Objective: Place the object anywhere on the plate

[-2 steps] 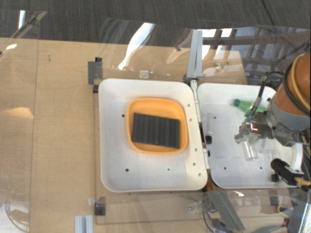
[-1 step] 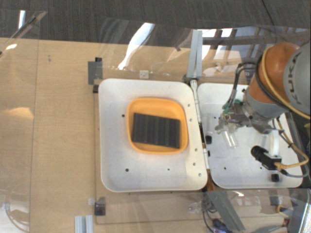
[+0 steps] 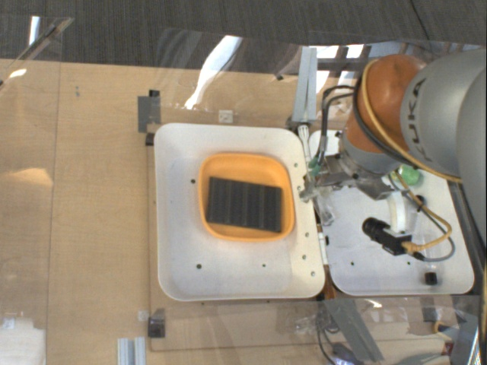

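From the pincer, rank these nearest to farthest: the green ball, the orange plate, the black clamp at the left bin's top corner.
1. Green ball: in the right bin, just right of the pincer.
2. Orange plate: in the left bin, somewhat farther, on the other side.
3. Black clamp: far upper left.

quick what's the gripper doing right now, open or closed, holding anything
Gripper: cannot be told; it sits over the right bin near the divide, with the arm covering much of it.

Orange plate [image 3: 245, 167], dark ribbed centre; white bins [image 3: 175, 265]; grey arm [image 3: 449, 120], orange band; green object [image 3: 411, 176].
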{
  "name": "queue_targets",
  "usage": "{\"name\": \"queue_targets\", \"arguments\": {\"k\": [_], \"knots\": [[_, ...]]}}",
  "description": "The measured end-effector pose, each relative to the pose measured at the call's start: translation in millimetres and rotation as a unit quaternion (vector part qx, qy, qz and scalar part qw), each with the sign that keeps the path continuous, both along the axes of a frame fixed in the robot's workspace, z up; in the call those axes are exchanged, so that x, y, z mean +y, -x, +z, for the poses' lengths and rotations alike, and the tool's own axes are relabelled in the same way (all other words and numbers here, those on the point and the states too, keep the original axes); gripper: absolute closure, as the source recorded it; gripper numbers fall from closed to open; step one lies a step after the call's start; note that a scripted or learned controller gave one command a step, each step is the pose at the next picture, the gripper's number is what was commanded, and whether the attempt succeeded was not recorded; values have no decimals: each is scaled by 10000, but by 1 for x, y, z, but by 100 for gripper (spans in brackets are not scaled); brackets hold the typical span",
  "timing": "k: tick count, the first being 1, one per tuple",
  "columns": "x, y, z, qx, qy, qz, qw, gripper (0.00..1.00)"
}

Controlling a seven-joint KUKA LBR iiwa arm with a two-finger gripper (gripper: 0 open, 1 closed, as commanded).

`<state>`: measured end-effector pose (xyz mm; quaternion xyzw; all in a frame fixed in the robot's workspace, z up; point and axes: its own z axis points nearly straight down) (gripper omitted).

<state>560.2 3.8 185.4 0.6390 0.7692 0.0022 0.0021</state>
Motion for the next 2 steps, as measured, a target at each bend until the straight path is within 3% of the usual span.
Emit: {"name": "queue_targets", "arguments": {"k": [1, 2], "knots": [[0, 0, 0, 0, 0, -1, 10000, 0], [-38, -55, 0, 0, 9, 492, 9988, 0]]}}
